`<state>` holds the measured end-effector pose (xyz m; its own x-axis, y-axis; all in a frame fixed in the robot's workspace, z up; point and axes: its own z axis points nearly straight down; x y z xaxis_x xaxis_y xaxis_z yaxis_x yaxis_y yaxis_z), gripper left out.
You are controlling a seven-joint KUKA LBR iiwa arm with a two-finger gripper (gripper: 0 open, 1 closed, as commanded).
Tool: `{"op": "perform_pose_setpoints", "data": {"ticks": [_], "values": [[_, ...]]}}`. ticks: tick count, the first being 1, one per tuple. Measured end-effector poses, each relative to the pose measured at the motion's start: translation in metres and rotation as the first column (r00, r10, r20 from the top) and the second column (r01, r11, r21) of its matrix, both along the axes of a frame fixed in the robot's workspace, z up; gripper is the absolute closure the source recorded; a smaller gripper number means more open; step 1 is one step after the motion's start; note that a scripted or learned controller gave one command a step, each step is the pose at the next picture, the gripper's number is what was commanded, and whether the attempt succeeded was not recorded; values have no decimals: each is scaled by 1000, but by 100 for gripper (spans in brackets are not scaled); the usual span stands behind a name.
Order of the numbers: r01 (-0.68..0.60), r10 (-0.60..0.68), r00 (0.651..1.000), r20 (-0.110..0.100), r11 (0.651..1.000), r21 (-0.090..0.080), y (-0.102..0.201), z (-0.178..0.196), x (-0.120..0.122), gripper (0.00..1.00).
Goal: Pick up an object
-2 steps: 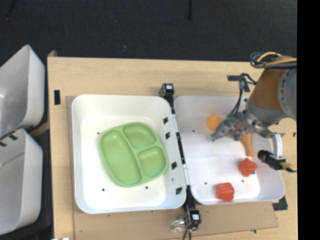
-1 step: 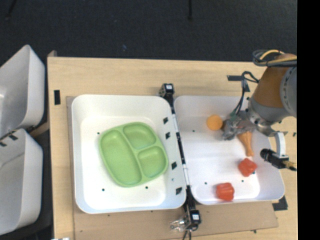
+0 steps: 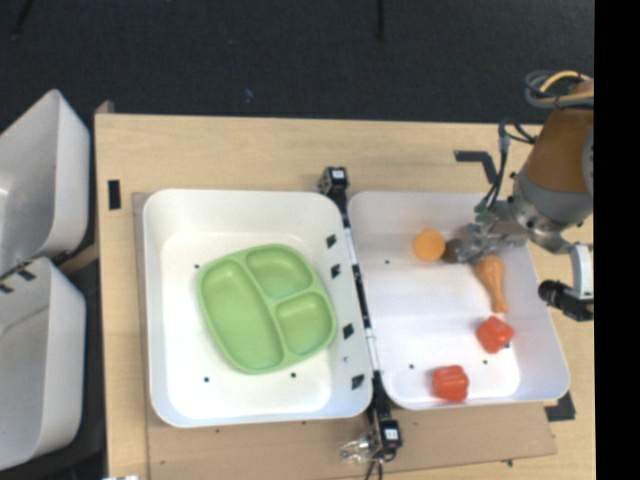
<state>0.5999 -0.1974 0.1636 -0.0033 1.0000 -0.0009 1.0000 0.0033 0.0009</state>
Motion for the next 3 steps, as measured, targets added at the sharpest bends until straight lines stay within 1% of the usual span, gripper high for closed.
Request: {"op": "perform_pose_setpoints", "data": {"ticks": [1, 2, 3], "values": [[-1, 1, 1000, -1, 1000, 0, -1, 37, 1, 100], [-3, 3, 1000, -4, 1000, 2, 56, 46, -3, 100], [-2, 2, 1000, -5, 1000, 2, 100, 46, -6, 100]]}}
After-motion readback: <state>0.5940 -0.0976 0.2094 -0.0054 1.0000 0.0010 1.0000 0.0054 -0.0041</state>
